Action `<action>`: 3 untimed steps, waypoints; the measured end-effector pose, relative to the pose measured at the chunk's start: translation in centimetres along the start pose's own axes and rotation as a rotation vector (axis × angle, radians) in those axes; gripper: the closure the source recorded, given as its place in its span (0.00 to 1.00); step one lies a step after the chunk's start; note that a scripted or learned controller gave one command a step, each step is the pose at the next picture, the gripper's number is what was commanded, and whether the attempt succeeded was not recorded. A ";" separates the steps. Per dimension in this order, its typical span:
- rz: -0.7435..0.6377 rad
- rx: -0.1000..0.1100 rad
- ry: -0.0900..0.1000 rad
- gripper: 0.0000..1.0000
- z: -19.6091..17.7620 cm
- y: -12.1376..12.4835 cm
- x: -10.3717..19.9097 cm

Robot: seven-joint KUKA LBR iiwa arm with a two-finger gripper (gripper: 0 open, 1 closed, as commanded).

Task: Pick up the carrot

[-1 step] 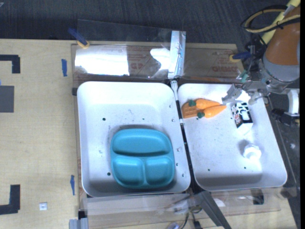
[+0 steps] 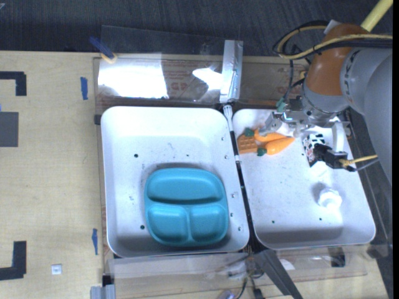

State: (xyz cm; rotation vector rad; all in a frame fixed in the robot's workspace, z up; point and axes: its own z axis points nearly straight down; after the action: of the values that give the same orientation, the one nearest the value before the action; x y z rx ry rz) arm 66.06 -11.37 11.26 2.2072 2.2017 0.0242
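The orange carrot (image 2: pixel 278 144) with a green end lies in the far left part of the right bin (image 2: pixel 349 229), close to the wall between the two bins. A second orange piece (image 2: pixel 247 144) with a green top rests against its left side. My gripper (image 2: pixel 284 118) hangs just above and behind the carrot, at the bin's far edge, and the grey arm with its orange band (image 2: pixel 327 75) reaches in from the upper right. Nothing visibly sits in the gripper.
A small white object (image 2: pixel 328 198) lies in the right bin toward its near right. The left bin (image 2: pixel 124 136) holds a blue divided plate (image 2: pixel 186 205) in its near half. A clear plastic sheet (image 2: pixel 162 73) lies behind the left bin.
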 end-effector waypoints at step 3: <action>-0.454 0.021 0.010 0.00 2.5 -4.4 -1.6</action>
State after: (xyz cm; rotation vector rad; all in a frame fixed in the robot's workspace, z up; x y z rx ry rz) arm 61.69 -12.95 8.68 1.6647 2.6586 0.0029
